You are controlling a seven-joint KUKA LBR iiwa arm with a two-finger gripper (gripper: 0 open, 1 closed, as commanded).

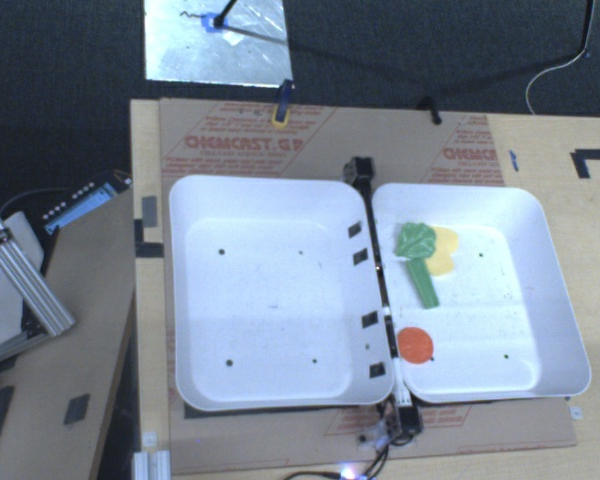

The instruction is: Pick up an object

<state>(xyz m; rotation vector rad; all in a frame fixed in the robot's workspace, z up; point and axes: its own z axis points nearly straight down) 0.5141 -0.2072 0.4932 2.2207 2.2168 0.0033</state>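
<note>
Right of centre, right bin (540, 268) holds three candidates: green toy (418, 263) overlapping yellow piece (443, 253), orange disc (415, 345) apart near lower-left corner. Likely light rigid plastic, slippery. Best hold: green stem, across narrow width. Gripper state: cannot tell.
</note>
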